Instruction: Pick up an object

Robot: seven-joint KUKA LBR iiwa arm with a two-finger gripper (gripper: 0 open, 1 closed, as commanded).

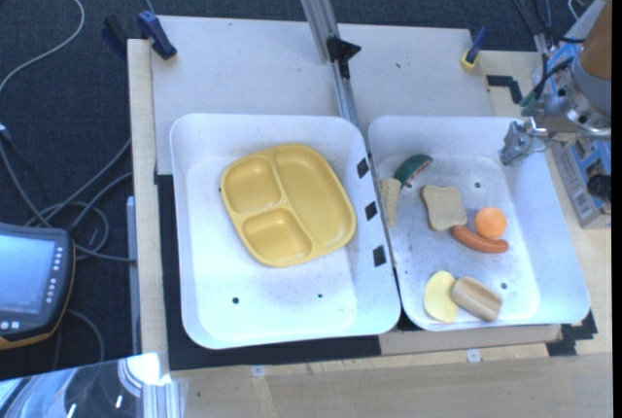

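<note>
Yellow divided plate (287,203) far left of pincer (515,142), in left bin (194,309). Sausage (480,240) below pincer, slightly left, in right bin (554,251): long axis near horizontal, right end tipped slightly down. Orange ball (491,221) touching sausage. Pincer state: cannot tell.

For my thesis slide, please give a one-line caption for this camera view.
Gripper at the right bin's far edge, toy food below; yellow divided plate in the left bin.
</note>
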